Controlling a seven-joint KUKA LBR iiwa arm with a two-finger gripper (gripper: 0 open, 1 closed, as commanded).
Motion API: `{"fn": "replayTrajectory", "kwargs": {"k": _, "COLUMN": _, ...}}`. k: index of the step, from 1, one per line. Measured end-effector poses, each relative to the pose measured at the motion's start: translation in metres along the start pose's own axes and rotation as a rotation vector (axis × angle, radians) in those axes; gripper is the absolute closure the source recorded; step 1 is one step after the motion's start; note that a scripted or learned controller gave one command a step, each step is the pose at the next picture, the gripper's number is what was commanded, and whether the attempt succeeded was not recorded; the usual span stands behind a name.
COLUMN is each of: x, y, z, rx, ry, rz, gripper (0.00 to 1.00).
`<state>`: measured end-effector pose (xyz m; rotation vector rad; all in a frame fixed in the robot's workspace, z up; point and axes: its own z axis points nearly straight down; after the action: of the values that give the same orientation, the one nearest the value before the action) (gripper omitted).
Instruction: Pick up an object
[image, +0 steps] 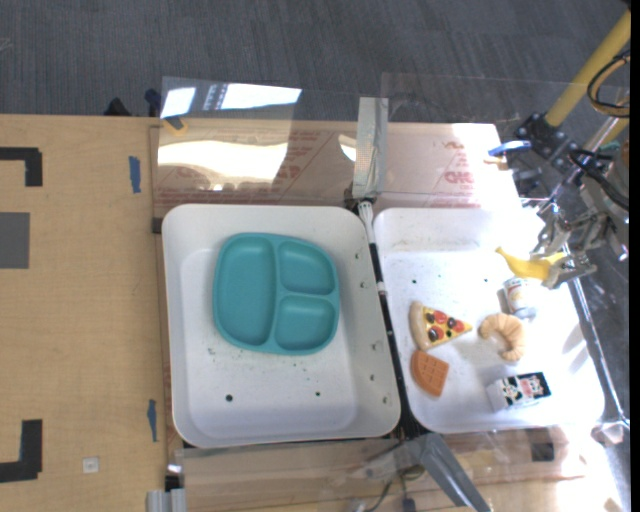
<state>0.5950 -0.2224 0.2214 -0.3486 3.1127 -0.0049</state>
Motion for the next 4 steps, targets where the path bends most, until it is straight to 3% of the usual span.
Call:
{"fn": "replayTrajectory", "kwargs": {"k": 1, "x": 0.055, "y": 0.033, "z": 0.016, "rx": -0.002, "ry": 0.007, "rz": 0.415, "gripper": 1.0}}
{"fn": "replayTrajectory", "kwargs": {"k": 2, "x": 0.061, "y": 0.012, "z": -0.118, "rx": 0.003, "ry": -0.005, "rz": 0.741, "gripper": 1.0}}
{"fn": "replayTrajectory", "kwargs": {"k": 3, "x": 0.079, "y": 0.078, "z": -0.037, "rx": -0.003, "ry": 0.011, "rz": 0.553, "gripper": 1.0}}
{"fn": "replayTrajectory", "kwargs": {"k": 4, "x": 0.077, "y": 0.077, "z": -0.051, "rx": 0.0, "ry": -0.002, "rz": 0.553, "gripper": 1.0}}
